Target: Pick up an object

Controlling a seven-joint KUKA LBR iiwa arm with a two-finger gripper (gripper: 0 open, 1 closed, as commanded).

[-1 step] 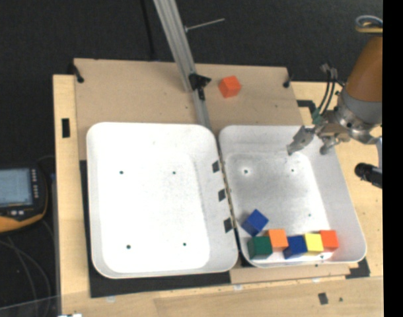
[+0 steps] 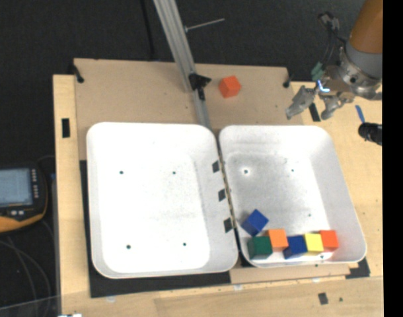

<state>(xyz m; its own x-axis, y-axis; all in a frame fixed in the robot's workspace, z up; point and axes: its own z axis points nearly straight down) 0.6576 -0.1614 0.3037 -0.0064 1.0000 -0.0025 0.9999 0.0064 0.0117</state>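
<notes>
Camera view: gripper (image 2: 315, 105) above right bin's (image 2: 320, 144) far right corner, fingers spread, nothing between. Blocks well apart from it, along bin's near edge: green (image 2: 259, 246), orange (image 2: 278, 239), blue (image 2: 296, 245), yellow (image 2: 313, 242), red-orange (image 2: 329, 239); another blue cube (image 2: 255, 221) just behind. Orange cube (image 2: 230, 86) on counter beyond bins.

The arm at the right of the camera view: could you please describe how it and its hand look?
The arm shows an orange band above a grey metallic wrist. Thin dark cables loop beside the wrist. The hand has two grey fingers with darker parts, and a small blue glint sits near its base.
</notes>
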